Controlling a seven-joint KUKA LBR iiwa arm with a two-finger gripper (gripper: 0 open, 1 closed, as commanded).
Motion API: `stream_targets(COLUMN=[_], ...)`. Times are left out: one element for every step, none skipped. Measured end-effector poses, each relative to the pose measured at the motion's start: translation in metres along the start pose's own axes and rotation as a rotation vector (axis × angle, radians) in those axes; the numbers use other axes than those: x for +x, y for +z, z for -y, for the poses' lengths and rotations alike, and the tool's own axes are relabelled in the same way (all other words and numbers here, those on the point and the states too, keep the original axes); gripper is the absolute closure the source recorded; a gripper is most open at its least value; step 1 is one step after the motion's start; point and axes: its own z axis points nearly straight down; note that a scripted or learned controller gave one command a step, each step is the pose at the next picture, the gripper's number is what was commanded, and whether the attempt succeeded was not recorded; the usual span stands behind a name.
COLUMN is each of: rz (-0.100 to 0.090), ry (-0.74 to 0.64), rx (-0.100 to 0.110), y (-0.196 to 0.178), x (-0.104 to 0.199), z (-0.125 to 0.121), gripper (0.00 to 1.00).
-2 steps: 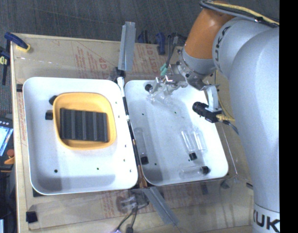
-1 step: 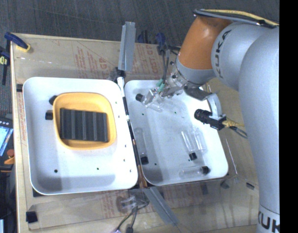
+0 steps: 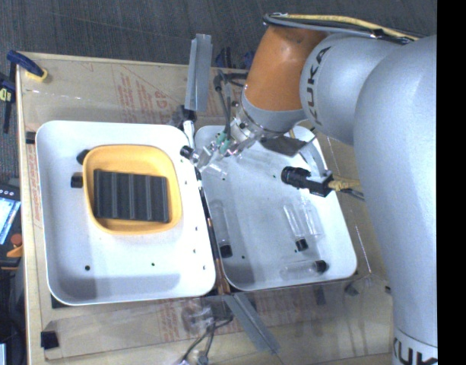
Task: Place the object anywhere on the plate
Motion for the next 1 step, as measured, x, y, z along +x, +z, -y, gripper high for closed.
stream_targets(rz=[0.000], ry=[0.001], rx=[0.000], y=[-0.0001], x=[-0.0003], z=[0.0001], gripper=[0.00])
